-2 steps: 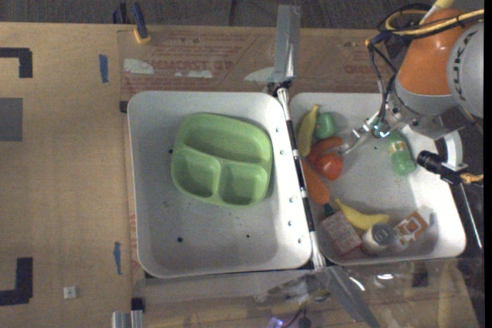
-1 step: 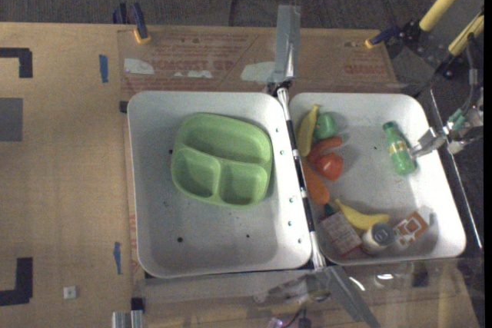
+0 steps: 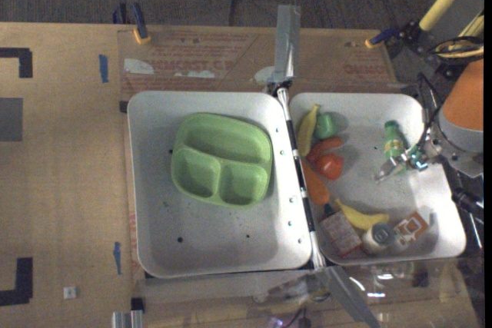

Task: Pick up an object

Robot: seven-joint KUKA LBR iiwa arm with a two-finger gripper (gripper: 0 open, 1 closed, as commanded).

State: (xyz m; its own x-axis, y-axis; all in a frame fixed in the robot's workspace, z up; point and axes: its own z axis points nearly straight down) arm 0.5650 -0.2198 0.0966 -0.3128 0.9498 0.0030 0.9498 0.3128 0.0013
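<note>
Over right bin (image 3: pixel 430 203): gripper (image 3: pixel 393 166), arm cut off at frame edge.
Fingers' spread indistinct; green bottle (image 3: pixel 394 136) just beside.

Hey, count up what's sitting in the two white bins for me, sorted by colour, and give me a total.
Green: 3 (divided green plastic plate, small green fruit, green bottle)
Yellow: 2 (yellow banana by the divider, yellow banana lower down)
Red or orange: 3 (red tomato, orange-red pieces)
Printed packages and a pale can: 3
Total: 11
</note>
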